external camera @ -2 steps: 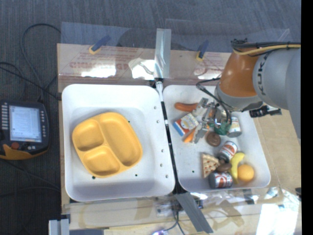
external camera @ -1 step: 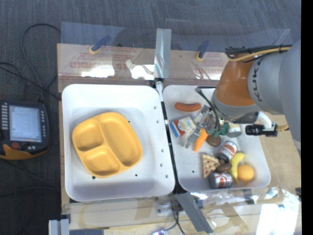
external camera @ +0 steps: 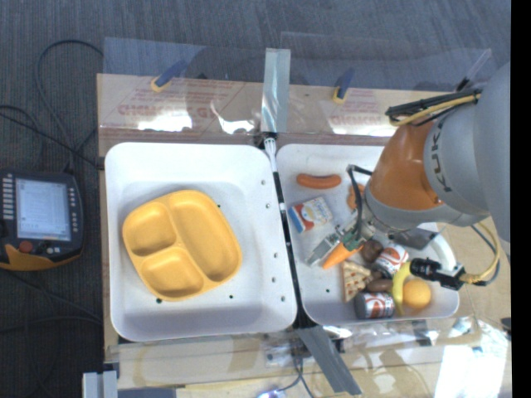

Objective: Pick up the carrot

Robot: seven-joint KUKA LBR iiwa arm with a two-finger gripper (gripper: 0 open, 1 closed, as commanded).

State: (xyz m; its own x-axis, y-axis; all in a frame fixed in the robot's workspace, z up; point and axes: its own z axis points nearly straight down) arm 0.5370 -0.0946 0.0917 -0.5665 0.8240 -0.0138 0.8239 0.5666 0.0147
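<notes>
Pickup is not yet done: the small orange plastic carrot (external camera: 335,255) lies in the right white bin (external camera: 292,247), lower centre-right of frame. Jaw state cannot be told.

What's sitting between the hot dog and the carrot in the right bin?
In the camera view, a small red, white and blue packet lies between the hot dog and the carrot. A clear wrapper sits just below it.

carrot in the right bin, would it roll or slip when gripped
The carrot looks small, tapered and smooth, so it may slip from a pinch. Probably rigid and light. It lies wedged among a cracker and other items, so rolling seems unlikely.
</notes>
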